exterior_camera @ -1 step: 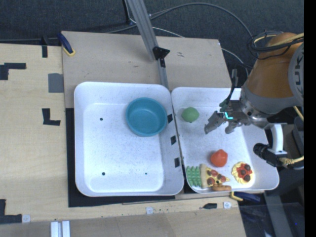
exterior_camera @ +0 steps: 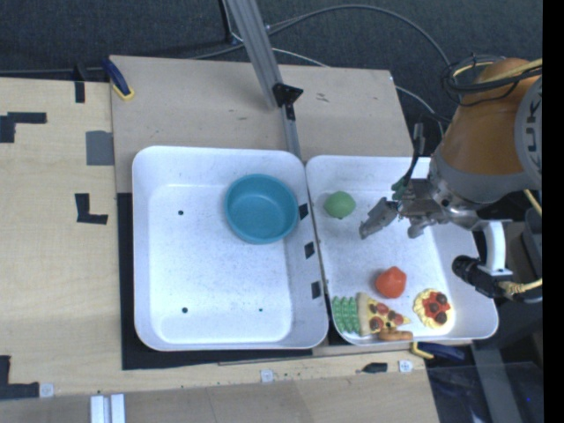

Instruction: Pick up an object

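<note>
My gripper (exterior_camera: 393,224) hangs over the middle of the right bin (exterior_camera: 352,324), its two grey fingers spread open with nothing between them. A green ball (exterior_camera: 339,204) lies in that bin's far left part, left of the fingers. A red tomato-like piece (exterior_camera: 391,281) sits nearer the front, below the gripper. Along the front rim lie a pizza-slice toy (exterior_camera: 370,315) and a small round pizza toy (exterior_camera: 433,307). A blue bowl (exterior_camera: 261,208) stands in the left bin (exterior_camera: 176,324), toward its far right.
The grey and orange arm (exterior_camera: 489,148) reaches in from the right over the right bin's far corner. A slanted metal pole (exterior_camera: 260,47) runs from the top down to the gap between the bins. Cables lie on the dark floor behind.
</note>
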`<act>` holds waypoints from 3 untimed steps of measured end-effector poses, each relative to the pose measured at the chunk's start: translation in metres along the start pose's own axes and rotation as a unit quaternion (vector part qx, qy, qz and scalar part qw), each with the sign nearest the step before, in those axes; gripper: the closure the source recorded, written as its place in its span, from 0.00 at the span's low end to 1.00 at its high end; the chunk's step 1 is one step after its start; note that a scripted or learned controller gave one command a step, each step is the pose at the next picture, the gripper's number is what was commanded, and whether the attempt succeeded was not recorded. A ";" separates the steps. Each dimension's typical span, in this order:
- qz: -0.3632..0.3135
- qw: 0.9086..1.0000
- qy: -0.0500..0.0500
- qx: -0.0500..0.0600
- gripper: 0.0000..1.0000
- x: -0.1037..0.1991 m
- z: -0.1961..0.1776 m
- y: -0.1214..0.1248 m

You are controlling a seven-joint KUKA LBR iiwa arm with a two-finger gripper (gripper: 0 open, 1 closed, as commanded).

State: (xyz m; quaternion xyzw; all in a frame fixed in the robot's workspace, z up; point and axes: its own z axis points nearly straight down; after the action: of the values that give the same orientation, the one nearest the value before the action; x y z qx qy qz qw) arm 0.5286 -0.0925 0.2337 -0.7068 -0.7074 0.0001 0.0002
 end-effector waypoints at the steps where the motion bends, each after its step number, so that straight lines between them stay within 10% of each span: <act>1: 0.000 1.000 0.000 0.003 0.00 -0.004 0.060 0.005; 3: 0.000 1.000 0.000 -0.001 0.00 -0.011 0.145 -0.003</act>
State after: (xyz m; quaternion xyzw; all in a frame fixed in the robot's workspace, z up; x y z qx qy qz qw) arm 0.5253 -0.1035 0.0891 -0.7070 -0.7072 -0.0002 -0.0003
